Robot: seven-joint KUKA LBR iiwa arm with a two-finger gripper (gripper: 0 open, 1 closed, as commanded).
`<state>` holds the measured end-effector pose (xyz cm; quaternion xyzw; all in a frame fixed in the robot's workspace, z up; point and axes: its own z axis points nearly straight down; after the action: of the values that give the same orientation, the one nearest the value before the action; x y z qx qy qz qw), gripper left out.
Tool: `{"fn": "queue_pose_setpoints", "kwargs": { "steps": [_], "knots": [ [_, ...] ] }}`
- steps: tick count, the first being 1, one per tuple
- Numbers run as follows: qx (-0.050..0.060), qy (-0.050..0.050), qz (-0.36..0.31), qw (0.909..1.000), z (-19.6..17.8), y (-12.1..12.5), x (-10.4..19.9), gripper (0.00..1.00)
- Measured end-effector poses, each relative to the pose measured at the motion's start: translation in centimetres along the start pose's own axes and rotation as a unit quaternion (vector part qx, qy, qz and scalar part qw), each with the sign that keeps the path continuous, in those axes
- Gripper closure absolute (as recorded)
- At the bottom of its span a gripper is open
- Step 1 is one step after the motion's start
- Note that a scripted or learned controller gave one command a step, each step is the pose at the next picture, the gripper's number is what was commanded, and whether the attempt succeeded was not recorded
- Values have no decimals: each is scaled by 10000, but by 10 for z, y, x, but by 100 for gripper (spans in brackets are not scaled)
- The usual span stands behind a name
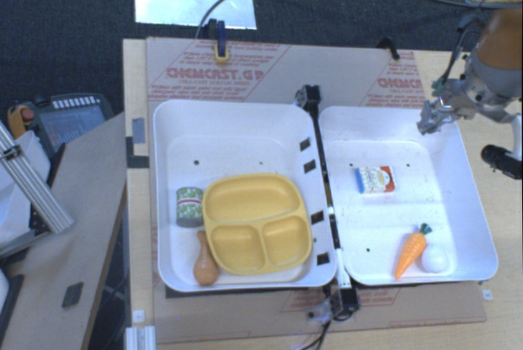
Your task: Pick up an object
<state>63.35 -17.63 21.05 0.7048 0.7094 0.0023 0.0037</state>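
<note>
Bench with two white bins: gripper [431, 121], finger state indiscernible, above right bin [458, 145] far corner; carrot [409, 253], carton [375, 179] inside.

In the right bin I see a small carton [375, 179] lying flat mid-frame, an orange carrot [409, 253] tilted lower right, touching a white, perhaps egg-shaped lump [434, 259].
</note>
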Motion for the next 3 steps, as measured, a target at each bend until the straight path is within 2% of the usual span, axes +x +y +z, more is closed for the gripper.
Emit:
{"fn": "queue_pose_setpoints", "kwargs": {
  "steps": [1,2,3],
  "knots": [
    [13,3,3,10000,-33,2,0,100],
    [32,12,-9,10000,-40,-11,46,100],
    [46,17,-10,10000,-26,-22,100,100]
  ]
}}
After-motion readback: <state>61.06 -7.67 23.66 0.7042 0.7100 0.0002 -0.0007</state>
